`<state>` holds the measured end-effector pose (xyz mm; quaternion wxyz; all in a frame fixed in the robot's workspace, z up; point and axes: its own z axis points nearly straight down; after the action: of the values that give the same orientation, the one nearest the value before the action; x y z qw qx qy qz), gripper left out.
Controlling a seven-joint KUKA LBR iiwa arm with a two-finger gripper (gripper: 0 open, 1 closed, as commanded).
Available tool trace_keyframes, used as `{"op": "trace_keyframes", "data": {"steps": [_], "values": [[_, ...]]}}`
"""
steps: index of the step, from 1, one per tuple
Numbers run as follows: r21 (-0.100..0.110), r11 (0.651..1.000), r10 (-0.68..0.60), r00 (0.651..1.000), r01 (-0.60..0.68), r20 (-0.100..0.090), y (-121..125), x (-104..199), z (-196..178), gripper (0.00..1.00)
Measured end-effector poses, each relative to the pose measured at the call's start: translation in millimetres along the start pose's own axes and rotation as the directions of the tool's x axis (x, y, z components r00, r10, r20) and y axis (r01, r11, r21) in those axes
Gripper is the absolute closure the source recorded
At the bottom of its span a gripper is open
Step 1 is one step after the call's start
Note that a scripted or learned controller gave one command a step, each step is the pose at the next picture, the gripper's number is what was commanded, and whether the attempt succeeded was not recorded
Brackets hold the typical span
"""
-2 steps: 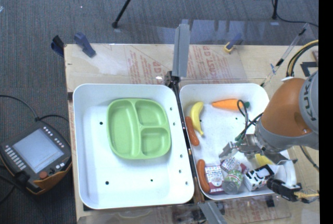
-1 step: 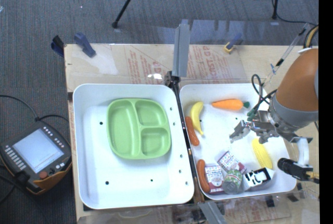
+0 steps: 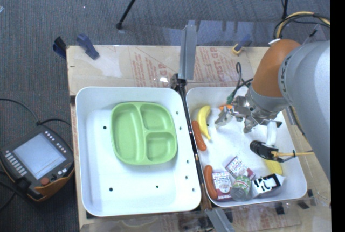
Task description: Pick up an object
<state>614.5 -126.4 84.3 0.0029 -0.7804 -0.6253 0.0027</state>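
Right bin (image 3: pixel 233 146), and there is plenty to choose from! The closest candidate is the banana (image 3: pixel 204 119): bright yellow, curved, pale at its lower tip, lying at about 10 o'clock in the bin, close to the left wall. Touching it at 7 o'clock is an orange sausage (image 3: pixel 199 137), slim and glossy. The gripper (image 3: pixel 235 123) hangs just off the banana's 3 o'clock side, claw spread wide with nothing between the fingers (image 3: pixel 221 120), only bare white floor below. Down at 7 o'clock a second orange sausage (image 3: pixel 210 181) lies along the wall, and beside it two small printed packets (image 3: pixel 235 165) crowd together with a round can (image 3: pixel 242 188) at 6 o'clock. At 5 o'clock sits a black-and-white carton (image 3: pixel 266 184), with a yellow piece (image 3: pixel 274 167) just above it, partly covered, so its shape is hard to call. The print on the packets and the can's label are too small and blurred to read. The grey arm with its orange band (image 3: pixel 275 72) sweeps in from 3 o'clock and hides the bin's upper right corner. Over in the left bin (image 3: pixel 94 182), a green divided plate (image 3: pixel 144 133) lies flat, near centre, well apart from the action.
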Motion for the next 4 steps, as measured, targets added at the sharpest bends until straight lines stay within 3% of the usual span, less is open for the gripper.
{"op": "trace_keyframes", "data": {"steps": [1, 2, 3, 4], "values": [[0.001, 0.988, 0.155, 0.988, -0.155, -0.001, -53, -21, 1, 0.0], [0.0, 0.981, -0.194, 0.981, 0.194, 0.0, -1, -33, -2, 0.0], [0.0, 0.984, -0.177, 0.984, 0.177, 0.0, 31, -8, 1, 0.0], [0.007, 0.983, -0.183, 0.983, 0.183, 0.0, 31, -6, -4, 1.0]]}}
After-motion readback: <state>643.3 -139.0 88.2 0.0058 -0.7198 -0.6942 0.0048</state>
